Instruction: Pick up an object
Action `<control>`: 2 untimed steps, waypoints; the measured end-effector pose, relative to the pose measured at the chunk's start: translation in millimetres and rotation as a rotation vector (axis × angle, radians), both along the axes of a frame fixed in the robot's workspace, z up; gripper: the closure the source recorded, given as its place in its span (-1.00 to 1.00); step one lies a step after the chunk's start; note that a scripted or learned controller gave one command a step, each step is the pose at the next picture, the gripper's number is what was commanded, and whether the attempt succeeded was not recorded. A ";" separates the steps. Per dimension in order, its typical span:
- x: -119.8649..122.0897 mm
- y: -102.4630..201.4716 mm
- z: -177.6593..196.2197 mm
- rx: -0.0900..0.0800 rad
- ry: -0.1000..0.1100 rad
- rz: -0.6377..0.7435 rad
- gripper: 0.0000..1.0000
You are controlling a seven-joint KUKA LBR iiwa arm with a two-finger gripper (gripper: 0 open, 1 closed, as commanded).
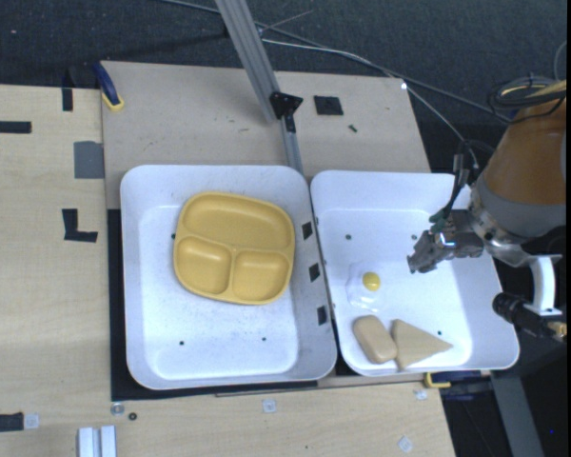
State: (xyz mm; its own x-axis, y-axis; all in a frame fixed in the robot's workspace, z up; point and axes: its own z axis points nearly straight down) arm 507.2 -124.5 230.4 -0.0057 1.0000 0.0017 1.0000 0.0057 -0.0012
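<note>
The grey arm with the orange band enters from the 3 o'clock side. Its tool (426,258) points toward 9 o'clock, tilted downward, carrying nothing visible.

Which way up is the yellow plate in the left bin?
Right side up. The yellow divided plate lies flat on the floor of the left bin, with its three compartments facing up and nothing in them.

One fixed camera looks steeply down on the counter (219,112) at a slant, framing both bins from moderately far.
</note>
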 end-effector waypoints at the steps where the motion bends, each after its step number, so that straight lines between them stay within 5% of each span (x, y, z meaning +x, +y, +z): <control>1: -11.6 55.6 4.0 0.001 0.002 0.001 1.00; 2: -16.4 104.8 10.0 0.000 0.001 0.001 1.00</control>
State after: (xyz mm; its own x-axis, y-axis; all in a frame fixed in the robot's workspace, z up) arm 490.8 -19.6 240.4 -0.0069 1.0000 0.0019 1.0000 0.0069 -0.0024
